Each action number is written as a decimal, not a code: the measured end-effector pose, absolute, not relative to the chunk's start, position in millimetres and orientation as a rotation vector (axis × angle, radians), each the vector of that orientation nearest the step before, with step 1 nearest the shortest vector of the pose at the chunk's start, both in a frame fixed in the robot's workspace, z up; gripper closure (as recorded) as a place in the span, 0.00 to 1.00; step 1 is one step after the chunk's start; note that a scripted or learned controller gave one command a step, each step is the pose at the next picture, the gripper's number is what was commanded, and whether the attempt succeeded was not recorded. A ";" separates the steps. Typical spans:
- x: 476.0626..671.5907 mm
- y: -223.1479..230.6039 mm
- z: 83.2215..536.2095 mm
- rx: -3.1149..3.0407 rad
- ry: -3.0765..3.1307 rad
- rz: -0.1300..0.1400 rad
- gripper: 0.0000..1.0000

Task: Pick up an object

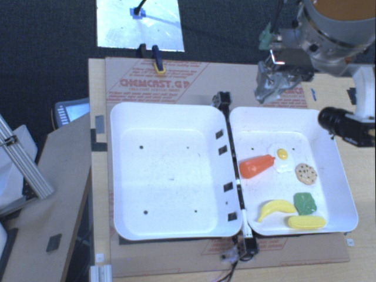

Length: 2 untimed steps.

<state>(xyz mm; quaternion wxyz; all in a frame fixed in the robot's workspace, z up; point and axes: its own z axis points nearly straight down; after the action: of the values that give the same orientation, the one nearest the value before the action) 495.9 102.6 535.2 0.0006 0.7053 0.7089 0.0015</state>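
my gripper (271, 91): hanging in the upper right of the frame, above the far rim of the right bin (335, 175), over bare board; nothing is sitting between my fingers.
my fingers: i cannot tell whether they are spread or pressed together; they are blurring into one metal mass.
carrot (257, 165): lying in the right bin near its left wall, below my gripper in the frame and well apart from it; its long axis is running almost left-right with a slight tilt, the thick orange-red end pointing lower left, the narrow end pointing right toward the egg.
fried egg (281, 156): lying just right of the carrot's narrow end, touching or nearly touching it.
cookie (305, 173): sitting right of the egg, lower in the frame.
banana (276, 208): curving along the near part of the bin.
green piece (305, 202): resting just right of the banana.
yellow corn-like piece (306, 221): lying lengthwise by the near wall, just below the green piece.
left bin (170, 169): sitting beside the right bin, centre-left of the frame.
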 end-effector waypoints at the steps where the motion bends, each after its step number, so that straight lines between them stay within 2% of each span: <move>1: 519.8 134.3 382.6 2.217 2.233 -0.015 1.00; 2: 485.5 150.3 508.4 2.210 2.225 0.021 1.00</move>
<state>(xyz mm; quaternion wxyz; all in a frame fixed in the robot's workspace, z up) 485.5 150.3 508.4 0.0028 0.7048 0.7094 0.0067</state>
